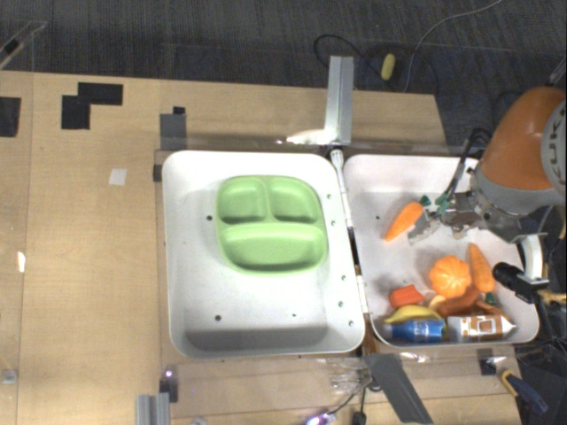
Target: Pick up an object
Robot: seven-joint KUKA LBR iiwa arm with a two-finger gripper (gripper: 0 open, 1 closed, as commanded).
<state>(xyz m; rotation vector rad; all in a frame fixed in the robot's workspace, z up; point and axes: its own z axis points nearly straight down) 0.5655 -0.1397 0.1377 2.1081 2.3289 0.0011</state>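
A light wooden surface [80, 264] carries two shallow white bins side by side, with dark carpet beyond its far edge. The left bin [190, 308] holds a green divided plate [269, 222] with three compartments, lying flat near the bin's middle. The right bin [372, 193] holds the toy food. A toy carrot [404, 220] lies tilted in the upper part of that bin, its thick end toward the gripper [436, 222], which sits just beside it on the right. The fingers appear to be spread, their tips at the carrot's green-topped end; whether they touch it I cannot tell, and nothing sits clearly between them. The grey arm with its orange band [518, 149] reaches in from the right edge. Nearer the front of the right bin, an orange round fruit [449, 274] rests beside a second, longer carrot [482, 268]. Along the front wall lie a yellow banana [414, 312], a blue can [418, 330] on its side, and a small brown-and-white carton [483, 328].
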